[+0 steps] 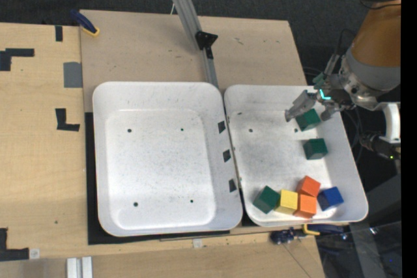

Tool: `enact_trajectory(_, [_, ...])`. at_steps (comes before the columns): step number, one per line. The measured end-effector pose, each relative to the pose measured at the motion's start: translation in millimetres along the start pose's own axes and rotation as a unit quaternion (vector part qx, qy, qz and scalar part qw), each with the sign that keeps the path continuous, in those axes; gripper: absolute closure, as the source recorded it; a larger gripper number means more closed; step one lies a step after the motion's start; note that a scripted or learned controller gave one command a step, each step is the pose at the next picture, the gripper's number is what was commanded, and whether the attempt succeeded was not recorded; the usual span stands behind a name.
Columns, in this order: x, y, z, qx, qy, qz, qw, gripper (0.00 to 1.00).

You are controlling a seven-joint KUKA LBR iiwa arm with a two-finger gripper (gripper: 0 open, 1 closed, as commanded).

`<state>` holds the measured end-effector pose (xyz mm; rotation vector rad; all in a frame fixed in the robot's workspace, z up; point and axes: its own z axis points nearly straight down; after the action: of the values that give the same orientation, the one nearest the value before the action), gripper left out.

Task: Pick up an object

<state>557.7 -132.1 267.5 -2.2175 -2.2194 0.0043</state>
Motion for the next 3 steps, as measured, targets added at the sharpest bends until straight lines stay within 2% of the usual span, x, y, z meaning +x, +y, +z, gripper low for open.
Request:
enact_trajectory(1, [0.0,0.7,-2.0,-0.002,0.000,-0.001,1.0000,0.00])
enact_trajectory(2, [-3.6,4.6,43.4,0.000,-0.001,0.000,1.0000,0.00])
enact_trajectory(3, [-3.5,9.6,106.3,0.001,-0.001,0.000,1.0000,0.00])
